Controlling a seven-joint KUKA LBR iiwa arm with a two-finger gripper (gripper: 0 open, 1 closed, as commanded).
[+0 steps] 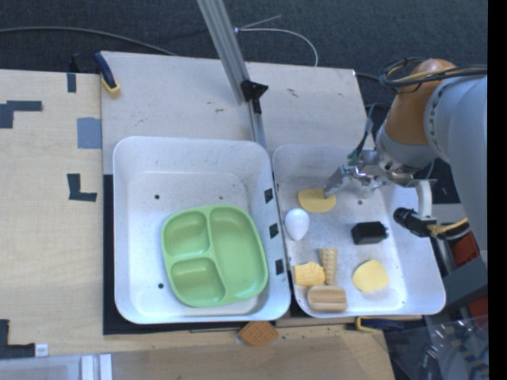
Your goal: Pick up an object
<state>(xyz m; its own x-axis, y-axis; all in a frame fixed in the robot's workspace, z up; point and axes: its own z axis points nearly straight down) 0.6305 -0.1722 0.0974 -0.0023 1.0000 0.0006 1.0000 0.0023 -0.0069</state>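
- Gripper [339,182]: low over the far half of the right bin [412,287], fingers pointing toward that bin's left wall; whether they are parted or closed cannot be told, and nothing is seen between them.
- Flat yellow piece [317,202]: likeliest pick, lying on the bin floor just beside the fingertips, toward the left wall and slightly nearer the front; its long axis runs roughly across the bin.
- White egg [297,224]: against the left wall.
- Black block [369,231]: mid-bin.
- Cone [328,264], waffle piece [309,274], bun [327,298], yellow disc [370,276]: along the front edge.
- Left bin [131,212]: green divided tray [214,255].
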